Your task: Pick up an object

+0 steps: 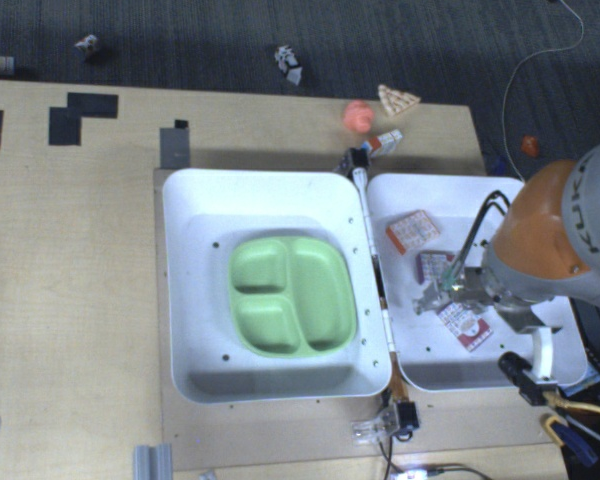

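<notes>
Pincer [442,296] low in the right bin [550,193] — grip unclear — beside a red-white packet [468,325]

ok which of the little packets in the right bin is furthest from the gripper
The red-and-white packet at the far left of the right bin. The grey packet and the red-edged one both lie right by the gripper.

The arm [570,238] is grey with a broad orange band, black lettering on its shell, and a black cable [477,230] looping to the metallic tool [446,293].
</notes>
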You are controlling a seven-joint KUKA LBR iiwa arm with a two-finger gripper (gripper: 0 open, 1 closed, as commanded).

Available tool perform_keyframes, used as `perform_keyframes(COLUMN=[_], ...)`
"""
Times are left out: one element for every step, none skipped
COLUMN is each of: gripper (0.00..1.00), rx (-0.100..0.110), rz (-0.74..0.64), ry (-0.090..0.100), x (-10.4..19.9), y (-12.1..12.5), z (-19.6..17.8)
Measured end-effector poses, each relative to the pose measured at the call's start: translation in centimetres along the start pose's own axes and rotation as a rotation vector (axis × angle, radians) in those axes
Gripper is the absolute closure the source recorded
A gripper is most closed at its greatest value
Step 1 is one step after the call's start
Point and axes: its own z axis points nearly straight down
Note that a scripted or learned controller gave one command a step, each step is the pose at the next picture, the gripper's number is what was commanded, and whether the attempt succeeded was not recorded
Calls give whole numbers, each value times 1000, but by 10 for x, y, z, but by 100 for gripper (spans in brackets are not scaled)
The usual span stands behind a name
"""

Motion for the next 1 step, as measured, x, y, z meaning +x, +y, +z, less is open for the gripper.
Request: perform_keyframes(gripper=[0], rx=[12], rz=[2], ry=[1], x=[3], y=[-6], z=[23])
